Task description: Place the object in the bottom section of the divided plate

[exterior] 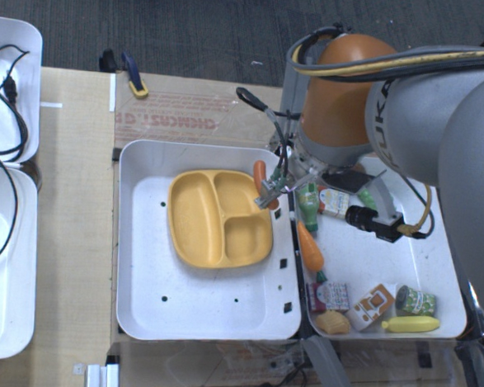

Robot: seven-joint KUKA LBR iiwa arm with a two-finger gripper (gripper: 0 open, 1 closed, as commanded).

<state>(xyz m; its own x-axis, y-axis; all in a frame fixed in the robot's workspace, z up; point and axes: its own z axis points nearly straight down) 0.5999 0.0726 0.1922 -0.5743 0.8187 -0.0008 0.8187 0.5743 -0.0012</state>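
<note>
Plate [220, 219] status first: the yellow divided plate sits in the middle of the left bin [139, 247], and all three of its sections look bare, so nothing has been delivered yet as far as I can see.

The gripper [269, 190] is hanging right over the plate's right rim, close to the wall where the two bins meet. There's a small orange-red thing [260, 172] at the fingertips, looks like a little sausage or carrot piece (honestly too small to say which). It seems to be pinched between the fingers, but the wrist and some cabling crowd that spot, so I can't tell for sure whether the jaws are clamped on it or just next to it. I'm guessing that's the object for the task.

The right bin [435, 268] holds the rest of the clutter: a carrot [309, 246] against its left wall, a green bottle [308, 203] just above that, a banana [410, 324] along the near edge, a small green can [416, 301], a couple of snack packets [372, 305].

So my read: pickup maybe done, placing not done. What's left is getting that piece over the plate section nearest the bin's near edge and letting go there. Right now it sits at the rim by the upper sections, not over the target.
</note>
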